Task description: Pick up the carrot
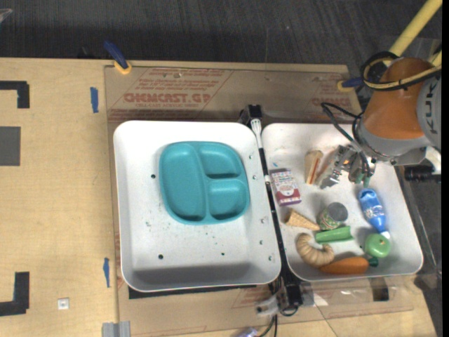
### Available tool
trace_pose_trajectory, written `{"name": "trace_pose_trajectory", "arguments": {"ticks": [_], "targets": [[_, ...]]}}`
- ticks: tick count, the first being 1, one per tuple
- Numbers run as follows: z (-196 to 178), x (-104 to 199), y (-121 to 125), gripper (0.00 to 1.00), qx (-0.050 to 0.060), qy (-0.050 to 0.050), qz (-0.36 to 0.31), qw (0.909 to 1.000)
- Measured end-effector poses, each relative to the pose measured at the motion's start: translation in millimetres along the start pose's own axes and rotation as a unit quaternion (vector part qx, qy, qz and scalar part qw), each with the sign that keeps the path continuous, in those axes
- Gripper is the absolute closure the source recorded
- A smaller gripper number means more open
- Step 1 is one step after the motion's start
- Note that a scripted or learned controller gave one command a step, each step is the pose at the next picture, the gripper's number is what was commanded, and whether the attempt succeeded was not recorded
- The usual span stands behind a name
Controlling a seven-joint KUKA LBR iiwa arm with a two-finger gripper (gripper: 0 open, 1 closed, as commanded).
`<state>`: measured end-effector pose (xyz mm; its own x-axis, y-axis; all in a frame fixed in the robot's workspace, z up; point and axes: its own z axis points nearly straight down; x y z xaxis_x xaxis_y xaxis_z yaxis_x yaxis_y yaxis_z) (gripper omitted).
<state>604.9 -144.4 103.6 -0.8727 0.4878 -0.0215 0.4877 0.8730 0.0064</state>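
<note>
The carrot (344, 265) is orange and lies flat along the front edge of the right bin (410, 255), beside a tan croissant-like pastry (313, 250). My gripper (343, 174) hangs over the back half of that bin, well behind the carrot. It is open, with nothing between its fingers. A tan bread stick (313, 166) lies just to its left.
The right bin also holds a blue bottle (370, 208), a green apple (377, 244), a green stick-shaped item (334, 235), a grey can (335, 214), a cone (300, 220) and a small box (285, 186). In the left bin (133, 209) sits a teal divided tray (203, 181).
</note>
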Motion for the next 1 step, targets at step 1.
{"name": "trace_pose_trajectory", "arguments": {"ticks": [1], "targets": [[1.1, 0.7, 0.0, 0.0, 0.0, 0.001, 0.0, 1.0]]}}
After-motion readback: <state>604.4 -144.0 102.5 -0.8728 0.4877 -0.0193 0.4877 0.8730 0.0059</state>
